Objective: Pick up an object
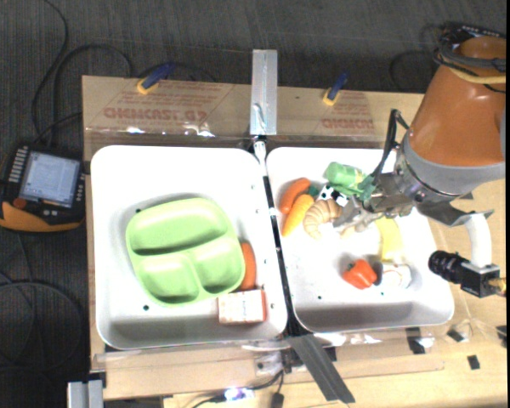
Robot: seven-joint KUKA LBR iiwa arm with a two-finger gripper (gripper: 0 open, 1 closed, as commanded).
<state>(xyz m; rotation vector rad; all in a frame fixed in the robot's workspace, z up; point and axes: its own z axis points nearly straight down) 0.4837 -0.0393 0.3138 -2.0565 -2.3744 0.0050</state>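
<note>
From the camera view, my claw (354, 215) hangs low in the right bin (425, 308), over the cluster at its far left: 2 orange carrots (294, 197), a croissant (316, 214) and a green toy (343, 177). Whether it is clenched or released, I cannot tell. A red pepper (360, 273) lies nearer, well apart. To grasp cleanly, I judge I should centre on 1 item, likely the croissant, and descend straight. The left bin (110, 164) holds a green tray (184, 248) and a small box (241, 308). The surface (178, 102) is brown; a pendant (41, 187) rests on dark carpet.
</note>
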